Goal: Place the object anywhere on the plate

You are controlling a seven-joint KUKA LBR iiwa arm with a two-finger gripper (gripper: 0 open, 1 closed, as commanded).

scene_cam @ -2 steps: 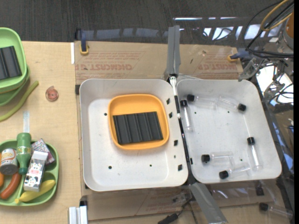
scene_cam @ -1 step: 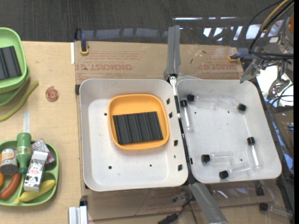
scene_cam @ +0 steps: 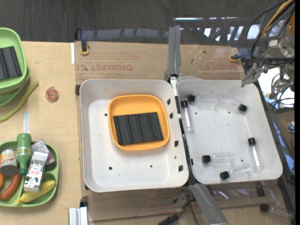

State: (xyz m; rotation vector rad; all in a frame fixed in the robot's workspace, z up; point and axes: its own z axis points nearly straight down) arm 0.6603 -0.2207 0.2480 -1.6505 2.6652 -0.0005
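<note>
Nearest, at the left corner of the wooden surface (scene_cam: pixel 61 135), a green sectioned tray (scene_cam: pixel 50 185) carries toy food: a green bottle (scene_cam: pixel 23 150), a small can (scene_cam: pixel 8 158), a little carton (scene_cam: pixel 33 172), a red sausage (scene_cam: pixel 9 187) and a banana (scene_cam: pixel 38 189).

To its right the two white bins stand side by side, touching along their inner edges. In the right bin (scene_cam: pixel 220 132) clear tubes with black caps lie scattered. Two lie close together near the front rim (scene_cam: pixel 219 159), one lies along the right wall (scene_cam: pixel 253 153), and one lies along the left wall (scene_cam: pixel 186 115). A fainter tube lies toward the back (scene_cam: pixel 222 102).

In the left bin (scene_cam: pixel 96 172) an orange plate (scene_cam: pixel 115 108) sits a little behind the middle. The black ridged slab (scene_cam: pixel 138 128) lies flat on it, fully inside the rim and covering the plate's front half.

Farther back on the left, a small pink object (scene_cam: pixel 52 94) rests alone on the surface. Behind it, a second green tray (scene_cam: pixel 18 37), cut by the edge of the view, holds another dark ridged piece (scene_cam: pixel 9 63). A sheet of printed cardboard (scene_cam: pixel 117 62) lies behind the bins.

At the far right the arm (scene_cam: pixel 281 46) hangs with its cables above the back corner of the right bin. The pincer (scene_cam: pixel 251 75) is well apart from the plate, and whether it is spread or pressed together cannot be told.
</note>
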